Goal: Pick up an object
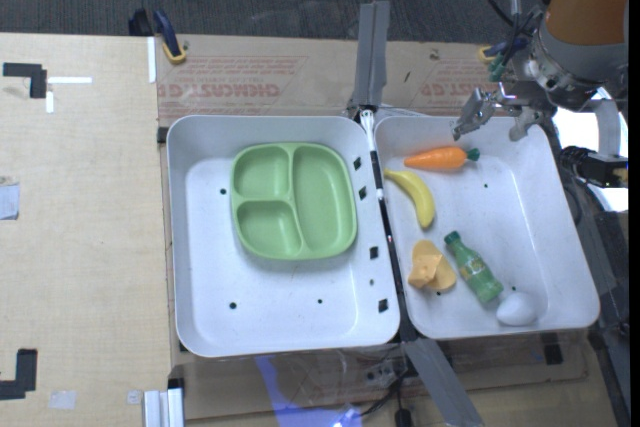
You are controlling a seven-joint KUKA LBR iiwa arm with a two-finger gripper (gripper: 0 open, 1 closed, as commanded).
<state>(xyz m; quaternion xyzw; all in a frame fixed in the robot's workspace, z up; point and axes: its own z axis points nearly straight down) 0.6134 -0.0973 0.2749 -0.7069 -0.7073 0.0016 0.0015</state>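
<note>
Since nothing sits between the fingers of the gripper (497,118), the pick looks to be at its start, with the whole lift yet to do. That gripper hangs over the far edge of the right bin (560,215), its two fingers spread apart and bare, the grey arm with its orange band rising toward the upper right corner. Every candidate lies on the floor of that bin: a carrot (437,158) nearest the fingers, just below and to their left; a banana (414,194) beside it toward the middle wall; a yellowish crumpled piece (431,267), which may be a toy food item; a small green bottle (473,268) lying on its side next to it; and a white rounded object (516,309) in the near corner. A green divided plate (294,201) rests in the left bin (200,295). By my reading, descent, closing and lifting all remain, and the carrot seems the likeliest target
</note>
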